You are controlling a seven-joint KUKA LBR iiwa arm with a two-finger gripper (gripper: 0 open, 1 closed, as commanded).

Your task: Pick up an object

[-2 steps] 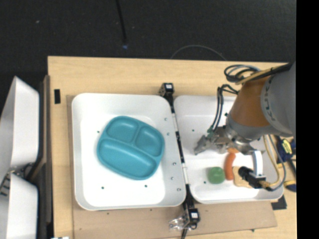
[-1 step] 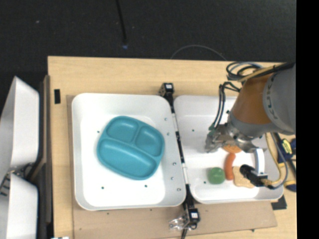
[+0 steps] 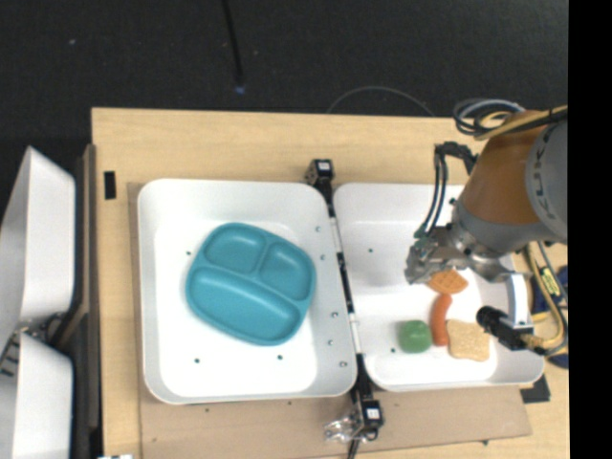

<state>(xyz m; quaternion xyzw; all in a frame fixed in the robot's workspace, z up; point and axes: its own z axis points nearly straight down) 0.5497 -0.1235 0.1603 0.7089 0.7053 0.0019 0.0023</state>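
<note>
Camera view puts us above the tan surface (image 3: 115, 256) with two white bins side by side, and we judge the task as barely begun: nothing has left the bin floor yet. Our arm (image 3: 507, 185) comes in from three o'clock and hangs over the right bin (image 3: 382, 218), its pincer (image 3: 427, 262) low in the middle of that bin. We cannot tell from this slanted look whether the pincer is released or clenched, and we see nothing held in it. Just beside it, toward four o'clock, lies a small orange piece (image 3: 448, 282), close enough that it may be the chosen object, though we cannot tell whether the two touch. Further toward five o'clock rest an orange-red sausage-shaped item (image 3: 440, 317), a green block (image 3: 413, 337) and a tan bread-like slice (image 3: 468, 340), all lying flat near the bin's six o'clock wall. The left bin (image 3: 163, 352) carries a teal divided plate (image 3: 251, 282), well apart from the arm. What is left, as we read it, is nearly everything: settling on one item, securing it, and raising it clear of the bin.
</note>
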